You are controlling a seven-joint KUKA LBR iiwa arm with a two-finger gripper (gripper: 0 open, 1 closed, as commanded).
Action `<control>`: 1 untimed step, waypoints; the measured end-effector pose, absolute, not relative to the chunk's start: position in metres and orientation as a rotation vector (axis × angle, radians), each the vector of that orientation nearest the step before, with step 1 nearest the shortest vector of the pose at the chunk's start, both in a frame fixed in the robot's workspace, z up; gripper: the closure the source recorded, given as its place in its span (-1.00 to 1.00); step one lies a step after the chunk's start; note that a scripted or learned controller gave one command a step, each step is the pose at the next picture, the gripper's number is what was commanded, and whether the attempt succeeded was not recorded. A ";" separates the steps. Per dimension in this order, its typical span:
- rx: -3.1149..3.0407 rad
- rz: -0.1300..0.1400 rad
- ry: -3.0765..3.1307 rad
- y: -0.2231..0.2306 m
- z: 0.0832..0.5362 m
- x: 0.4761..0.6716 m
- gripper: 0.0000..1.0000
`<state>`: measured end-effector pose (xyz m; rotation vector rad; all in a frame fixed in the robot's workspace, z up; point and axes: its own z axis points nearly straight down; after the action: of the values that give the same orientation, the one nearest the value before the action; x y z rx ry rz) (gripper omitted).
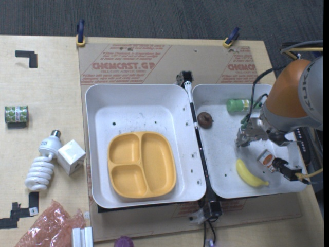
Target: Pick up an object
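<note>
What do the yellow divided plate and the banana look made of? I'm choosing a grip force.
Divided plate: likely molded plastic, with a matte, even yellow surface and rounded compartment ridges. Banana: smooth, uniformly bright yellow; real or plastic replica, cannot tell.

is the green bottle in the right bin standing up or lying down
Lying down. The green bottle rests on its side along the right bin's far wall, its long axis running across the bin floor.

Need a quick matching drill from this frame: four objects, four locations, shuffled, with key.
Things:
1. yellow divided plastic plate
2. yellow banana
3. white spiral light bulb
4. green plastic bottle

Places:
A. right bin, near front edge
B. bench, left of both bins
C. right bin, near back wall
D. left bin

Pairs: 1-D, 2-A, 3-B, 4-C
</note>
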<state>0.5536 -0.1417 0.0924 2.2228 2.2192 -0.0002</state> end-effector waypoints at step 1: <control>2.224 0.000 2.219 -0.098 0.092 0.485 -1.00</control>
<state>0.4849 -0.0977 0.0922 2.2239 2.2193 -0.0003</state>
